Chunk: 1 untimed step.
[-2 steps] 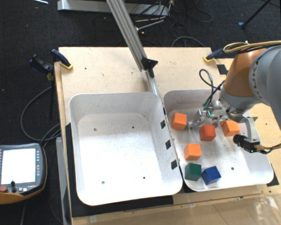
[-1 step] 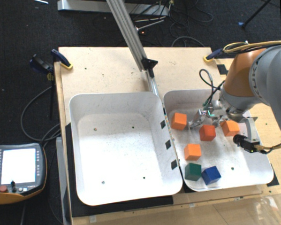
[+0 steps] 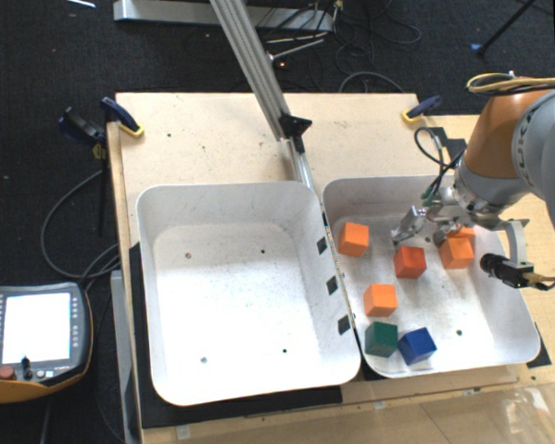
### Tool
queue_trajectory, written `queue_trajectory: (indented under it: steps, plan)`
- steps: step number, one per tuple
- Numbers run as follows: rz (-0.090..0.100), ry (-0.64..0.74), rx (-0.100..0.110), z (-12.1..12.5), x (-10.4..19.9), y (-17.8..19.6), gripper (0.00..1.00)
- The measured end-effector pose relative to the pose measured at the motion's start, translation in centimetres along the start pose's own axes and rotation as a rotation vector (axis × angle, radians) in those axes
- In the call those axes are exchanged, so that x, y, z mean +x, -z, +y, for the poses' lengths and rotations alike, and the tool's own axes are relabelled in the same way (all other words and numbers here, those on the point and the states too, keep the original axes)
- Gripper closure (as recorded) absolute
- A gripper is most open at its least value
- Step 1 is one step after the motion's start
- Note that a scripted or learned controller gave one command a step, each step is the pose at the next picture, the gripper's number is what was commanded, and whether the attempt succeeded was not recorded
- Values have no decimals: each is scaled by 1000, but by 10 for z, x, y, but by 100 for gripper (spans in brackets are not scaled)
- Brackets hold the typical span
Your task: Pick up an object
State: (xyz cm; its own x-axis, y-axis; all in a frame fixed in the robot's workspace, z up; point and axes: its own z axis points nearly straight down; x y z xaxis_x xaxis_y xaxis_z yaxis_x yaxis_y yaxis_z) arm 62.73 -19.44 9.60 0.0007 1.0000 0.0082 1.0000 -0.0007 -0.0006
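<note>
Red block (image 3: 409, 261) in the right bin (image 3: 507, 344), right of frame centre, sits just below and slightly left of the gripper (image 3: 430, 223), whose fingers look spread and empty, with an orange block (image 3: 458, 249) just right.

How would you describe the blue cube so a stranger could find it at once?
Start at the right bin and look along its near rim. The blue cube sits there beside a green cube. It is the only blue block; the others are orange, red or green.
</note>
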Motion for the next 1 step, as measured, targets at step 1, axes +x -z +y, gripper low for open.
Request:
queue_trajectory:
  steps: [1]
  plan:
    - [-4, 7, 3, -57, 75, -2, 0]
